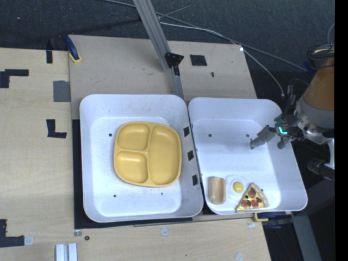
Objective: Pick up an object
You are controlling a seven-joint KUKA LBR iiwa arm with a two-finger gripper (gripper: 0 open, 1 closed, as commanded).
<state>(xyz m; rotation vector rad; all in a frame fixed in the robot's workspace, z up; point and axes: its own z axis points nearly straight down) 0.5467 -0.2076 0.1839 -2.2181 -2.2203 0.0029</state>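
A robot gripper hovers open and empty over the right bin, well apart from the bread, egg and pizza slice at its near edge, while a yellow divided plate fills the left bin.
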